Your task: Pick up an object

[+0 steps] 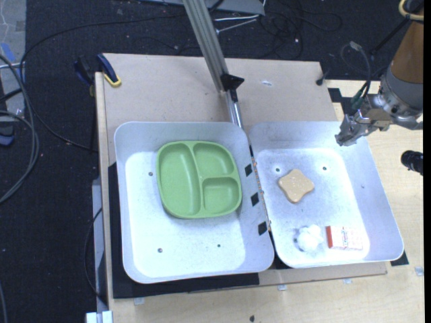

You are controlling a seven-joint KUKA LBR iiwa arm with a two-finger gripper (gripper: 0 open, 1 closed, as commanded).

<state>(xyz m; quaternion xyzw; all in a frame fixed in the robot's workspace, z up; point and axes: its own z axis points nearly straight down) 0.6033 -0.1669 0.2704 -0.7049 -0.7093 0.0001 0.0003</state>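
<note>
Tool (348,135) hangs over the upper right rim of the right bin, with nothing visible between its fingers; whether they are spread or pressed together cannot be told.

Nearest the lower edge of the frame, in the right bin (377,200), a small red and white packet (344,238) lies at the lower right, with a white crumpled ball (309,238) just beside it to the left. Farther up, near the bin's middle, lies a tan bread-shaped piece (295,185), well apart from the tool. In the left bin (135,234) a green divided plate (199,179) sits in the upper half. Both bins rest on the desk (168,86), and a grey pole (209,39) slants toward the top of the frame.
</note>
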